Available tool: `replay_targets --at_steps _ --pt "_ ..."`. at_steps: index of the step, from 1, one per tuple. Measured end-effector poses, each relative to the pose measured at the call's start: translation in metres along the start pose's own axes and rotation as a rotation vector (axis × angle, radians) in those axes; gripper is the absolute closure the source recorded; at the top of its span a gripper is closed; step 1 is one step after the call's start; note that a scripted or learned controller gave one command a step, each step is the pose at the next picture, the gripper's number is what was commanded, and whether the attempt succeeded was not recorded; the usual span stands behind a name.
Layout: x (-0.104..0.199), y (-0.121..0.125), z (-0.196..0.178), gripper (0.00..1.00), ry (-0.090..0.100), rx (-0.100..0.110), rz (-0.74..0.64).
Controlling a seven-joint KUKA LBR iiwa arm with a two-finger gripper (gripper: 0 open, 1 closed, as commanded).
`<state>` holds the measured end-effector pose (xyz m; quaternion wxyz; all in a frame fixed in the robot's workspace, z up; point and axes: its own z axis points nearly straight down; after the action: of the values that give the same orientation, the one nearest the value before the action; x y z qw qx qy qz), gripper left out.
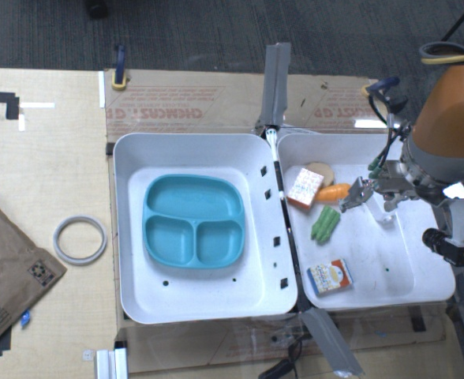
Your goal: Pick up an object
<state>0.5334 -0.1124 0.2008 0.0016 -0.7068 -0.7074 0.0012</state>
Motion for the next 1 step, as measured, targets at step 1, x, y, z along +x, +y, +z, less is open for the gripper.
replay_targets --at_steps 1 --pt "0.0104 0.0604 0.1084 0.0 -0.001 -0.005 -0.018"
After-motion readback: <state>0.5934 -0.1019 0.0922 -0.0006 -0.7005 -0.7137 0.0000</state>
